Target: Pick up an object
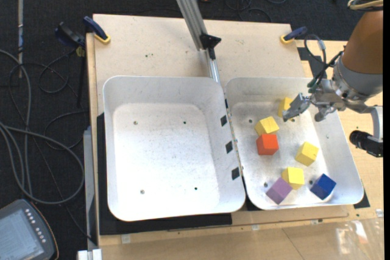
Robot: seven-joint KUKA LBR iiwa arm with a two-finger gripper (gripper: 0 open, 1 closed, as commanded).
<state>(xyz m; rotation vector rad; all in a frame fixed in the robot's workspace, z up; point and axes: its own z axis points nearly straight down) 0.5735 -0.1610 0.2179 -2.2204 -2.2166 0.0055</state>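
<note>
Bench w/ two white bins: gripper (297,108) hung over right bin's (347,158) far edge by a yellow block (284,108), prob. lining up a grab.

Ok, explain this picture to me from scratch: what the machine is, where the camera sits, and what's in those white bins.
One camera, fixed above the bench, looks down at a slant. The grey machine with the orange band at the right is a robot arm; its gripper reaches into the right bin. That bin holds small blocks: an orange block, four yellow blocks, one just above the orange and another partly hidden by the gripper, a purple block and a blue block. The left bin sits beside it. I cannot tell whether anything is grasped.
</note>
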